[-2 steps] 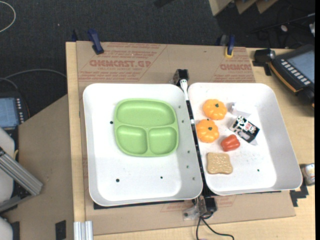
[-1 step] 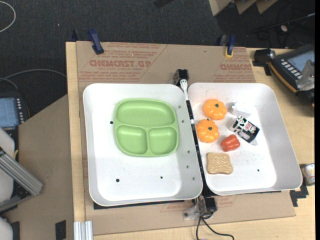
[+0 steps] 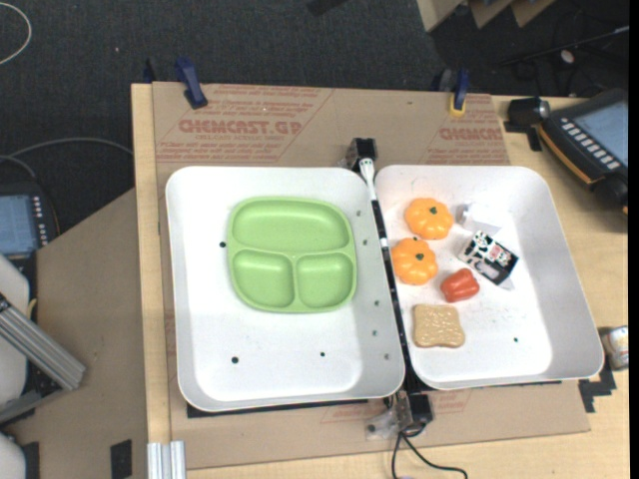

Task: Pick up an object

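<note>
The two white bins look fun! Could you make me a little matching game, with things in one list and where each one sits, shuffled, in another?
Things:
1. green divided plate
2. slice of toast
3. small red toy
4. black-and-white toy

Places:
A. right bin, nearest its front edge
B. left bin
C. right bin, just behind the toast
D. right bin, right of the two orange pumpkins

Pairs: 1-B, 2-A, 3-C, 4-D

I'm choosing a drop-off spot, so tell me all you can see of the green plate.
The green plate is pale green, smooth and plastic-looking, a rounded rectangle with a raised rim. Ridges split it into three compartments: one wide one at the far side, two smaller at the near side. It lies flat in the left bin, slightly toward the far side, apart from the walls.
</note>
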